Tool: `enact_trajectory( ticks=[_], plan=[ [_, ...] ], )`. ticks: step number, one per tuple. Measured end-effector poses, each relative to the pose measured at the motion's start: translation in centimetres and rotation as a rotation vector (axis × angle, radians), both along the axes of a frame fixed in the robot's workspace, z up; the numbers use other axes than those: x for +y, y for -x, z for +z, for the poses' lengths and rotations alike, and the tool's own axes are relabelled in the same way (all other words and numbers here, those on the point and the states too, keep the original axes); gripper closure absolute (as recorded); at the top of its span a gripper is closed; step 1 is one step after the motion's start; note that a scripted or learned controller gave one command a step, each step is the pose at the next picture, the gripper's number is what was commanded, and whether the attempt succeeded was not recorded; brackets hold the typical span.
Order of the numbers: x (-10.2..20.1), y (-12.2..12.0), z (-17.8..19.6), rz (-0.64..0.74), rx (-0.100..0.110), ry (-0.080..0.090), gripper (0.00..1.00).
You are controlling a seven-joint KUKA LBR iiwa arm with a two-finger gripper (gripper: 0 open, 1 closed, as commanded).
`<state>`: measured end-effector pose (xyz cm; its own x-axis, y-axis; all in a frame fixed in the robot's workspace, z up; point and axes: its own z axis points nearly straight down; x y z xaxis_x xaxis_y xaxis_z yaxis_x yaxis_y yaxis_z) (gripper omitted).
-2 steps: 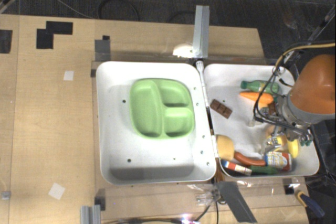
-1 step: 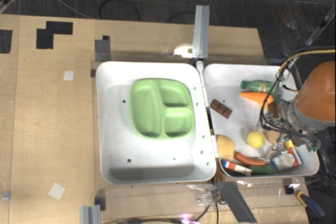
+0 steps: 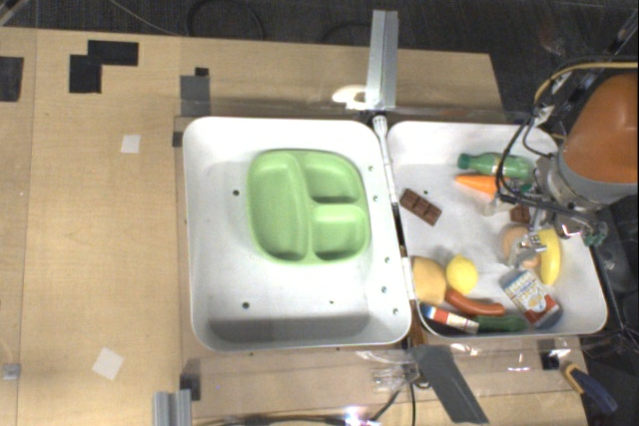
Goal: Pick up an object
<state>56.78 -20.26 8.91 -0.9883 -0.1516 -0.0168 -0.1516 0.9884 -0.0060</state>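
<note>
My gripper (image 3: 523, 236) hangs low over the right side of the right bin (image 3: 439, 140), below the arm's orange band (image 3: 603, 137). Directly around it lie a yellow banana (image 3: 549, 257), a tan bread-like piece (image 3: 513, 238) and a small carton (image 3: 528, 295). A green bottle (image 3: 491, 163) and an orange carrot (image 3: 476, 183) lie just behind it, toward the bin's back. The gripper partly covers the tan piece, and whether it touches anything is hidden.
A brown chocolate bar (image 3: 420, 207) lies mid-bin. A yellow lemon (image 3: 461, 273), a pale potato (image 3: 427, 278), a red sausage (image 3: 474, 305) and a green pod (image 3: 504, 322) crowd the front. The left bin (image 3: 210, 214) holds a green divided plate (image 3: 305, 205).
</note>
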Motion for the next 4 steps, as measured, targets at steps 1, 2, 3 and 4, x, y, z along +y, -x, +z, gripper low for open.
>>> enact_trajectory(
  ticks=[1,2,3,4],
  plan=[
    [11.0,-8.4,-0.1,-0.052,0.003,-0.009,0.0],
    [9.0,-10.3,-0.1,-0.062,0.018,-0.008,0.0],
    [8.8,-8.5,-0.2,0.005,0.005,-0.004,0.0],
    [10.1,-8.3,-0.1,0.041,0.005,-0.001,0.0]
  ],
)
